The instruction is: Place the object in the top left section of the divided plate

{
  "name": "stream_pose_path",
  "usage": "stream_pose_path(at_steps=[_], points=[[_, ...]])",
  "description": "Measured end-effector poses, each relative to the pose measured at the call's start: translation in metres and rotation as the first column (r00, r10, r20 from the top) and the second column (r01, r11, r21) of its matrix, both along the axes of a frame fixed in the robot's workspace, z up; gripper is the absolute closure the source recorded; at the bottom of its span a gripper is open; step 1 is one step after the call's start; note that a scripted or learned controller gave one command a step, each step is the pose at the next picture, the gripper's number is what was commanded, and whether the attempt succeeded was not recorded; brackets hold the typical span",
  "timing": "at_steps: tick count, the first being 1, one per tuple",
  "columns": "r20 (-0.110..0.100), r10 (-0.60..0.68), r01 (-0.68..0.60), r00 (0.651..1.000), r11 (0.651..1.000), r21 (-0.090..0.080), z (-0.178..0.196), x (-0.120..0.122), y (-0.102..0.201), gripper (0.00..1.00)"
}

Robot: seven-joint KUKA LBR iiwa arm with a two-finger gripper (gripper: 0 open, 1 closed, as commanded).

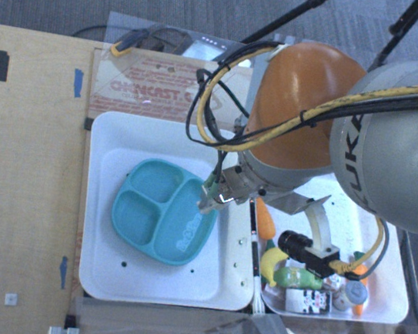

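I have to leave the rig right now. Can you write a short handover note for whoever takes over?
Gripper: low over the right edge of the plate; whether it holds anything cannot be told from this view.
Plate: teal, three sections, lying in the left bin. All three sections look bare.
Right bin: a pile of small things, among them a carrot, a banana and a green bottle.
Done: nothing in the plate yet.
Left: get the object into the plate's top left section, then check it sits there.

Bright, even overhead light, soft shadows, glare on the white bins (93, 262), slightly soft focus.
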State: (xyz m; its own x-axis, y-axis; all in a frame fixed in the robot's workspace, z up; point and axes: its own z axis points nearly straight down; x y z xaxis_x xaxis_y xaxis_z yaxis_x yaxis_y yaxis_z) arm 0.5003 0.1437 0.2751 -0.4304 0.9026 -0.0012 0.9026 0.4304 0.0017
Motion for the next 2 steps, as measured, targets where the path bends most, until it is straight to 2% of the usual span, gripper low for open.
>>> stream_pose_path(at_steps=[1,2], points=[[-0.004,0.119,-0.119,0.993,0.993,0.0,-0.065,-0.021,0.049,1.0],[0.001,0.189,-0.189,0.982,0.982,0.0,-0.048,-0.009,0.033,1.0]])
